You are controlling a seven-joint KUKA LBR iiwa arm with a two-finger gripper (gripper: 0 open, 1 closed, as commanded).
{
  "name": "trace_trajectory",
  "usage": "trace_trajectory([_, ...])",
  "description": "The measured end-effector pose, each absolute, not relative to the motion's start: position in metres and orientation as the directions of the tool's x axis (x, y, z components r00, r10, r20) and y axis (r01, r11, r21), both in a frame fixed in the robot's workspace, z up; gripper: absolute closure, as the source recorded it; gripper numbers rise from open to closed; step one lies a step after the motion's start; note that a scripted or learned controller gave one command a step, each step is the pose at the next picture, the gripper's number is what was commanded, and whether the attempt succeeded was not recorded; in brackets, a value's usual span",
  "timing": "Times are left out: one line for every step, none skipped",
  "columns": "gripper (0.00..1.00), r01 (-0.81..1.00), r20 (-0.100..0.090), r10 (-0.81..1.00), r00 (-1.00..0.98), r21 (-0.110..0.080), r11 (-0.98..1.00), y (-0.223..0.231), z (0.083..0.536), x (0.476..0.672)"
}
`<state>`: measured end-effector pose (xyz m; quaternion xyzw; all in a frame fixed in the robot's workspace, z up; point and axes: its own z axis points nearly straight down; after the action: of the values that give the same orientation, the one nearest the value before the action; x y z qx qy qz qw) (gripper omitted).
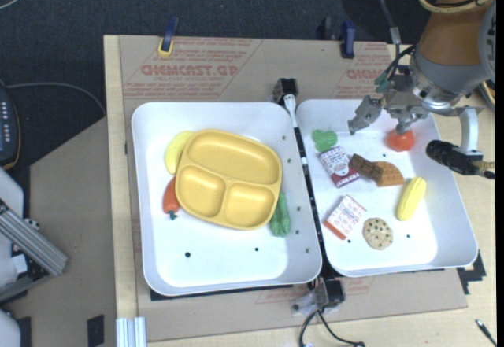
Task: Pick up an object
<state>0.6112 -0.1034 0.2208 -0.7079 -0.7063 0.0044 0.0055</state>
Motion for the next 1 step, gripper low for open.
trace_trajectory([0.0,1.0,0.0,1.0,0.0,0.001,0.0,-0.1031,0.2295,0.6138])
